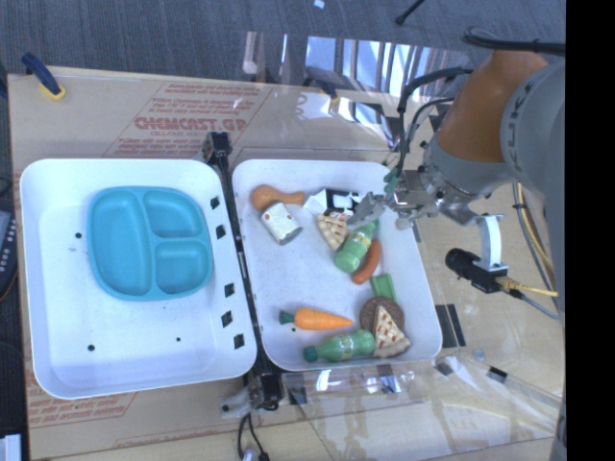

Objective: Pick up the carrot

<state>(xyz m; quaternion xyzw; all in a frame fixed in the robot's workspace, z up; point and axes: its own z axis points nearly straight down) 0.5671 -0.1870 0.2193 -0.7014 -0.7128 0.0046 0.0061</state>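
Note:
The carrot (pixel 324 322), orange with a small green top at its left end, lies flat near the front of the right bin (pixel 288 277). My gripper (pixel 371 208) hangs over the far right part of that bin, above a green bottle (pixel 354 249) and a pizza slice (pixel 332 229). It is well behind the carrot and apart from it. The grey arm with its orange band (pixel 490 104) reaches in from the right.
The right bin also holds a drumstick (pixel 273 198), a white cube (pixel 281 224), an orange sausage-like piece (pixel 368 262), a second pizza slice (pixel 389 327) and another green bottle (pixel 341 346) just in front of the carrot. A blue divided plate (pixel 149 241) sits in the left bin (pixel 48 334).

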